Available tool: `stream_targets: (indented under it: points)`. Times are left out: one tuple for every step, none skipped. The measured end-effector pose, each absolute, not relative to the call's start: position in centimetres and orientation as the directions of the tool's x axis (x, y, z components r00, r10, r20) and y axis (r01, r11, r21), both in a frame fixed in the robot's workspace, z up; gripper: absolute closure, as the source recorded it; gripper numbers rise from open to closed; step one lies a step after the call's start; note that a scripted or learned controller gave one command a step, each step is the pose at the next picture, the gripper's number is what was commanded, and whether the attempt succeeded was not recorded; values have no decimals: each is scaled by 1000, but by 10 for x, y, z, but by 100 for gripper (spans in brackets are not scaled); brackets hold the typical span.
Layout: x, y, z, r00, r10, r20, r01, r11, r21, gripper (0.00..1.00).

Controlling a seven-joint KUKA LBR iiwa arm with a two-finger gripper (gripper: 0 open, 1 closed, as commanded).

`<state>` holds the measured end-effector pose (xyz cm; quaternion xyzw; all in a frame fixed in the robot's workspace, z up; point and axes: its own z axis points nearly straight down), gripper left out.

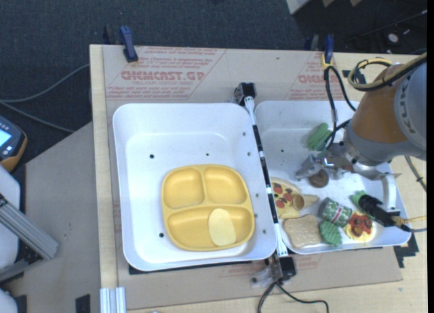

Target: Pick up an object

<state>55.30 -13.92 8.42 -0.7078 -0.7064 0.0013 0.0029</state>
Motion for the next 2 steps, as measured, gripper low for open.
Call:
stream_targets:
  points:
    - [556, -139, 95, 1, 1000, 0, 1000, -1, 1, 100]
    - [584, -54, 191, -10, 1000, 1, 1000, 10, 12, 100]
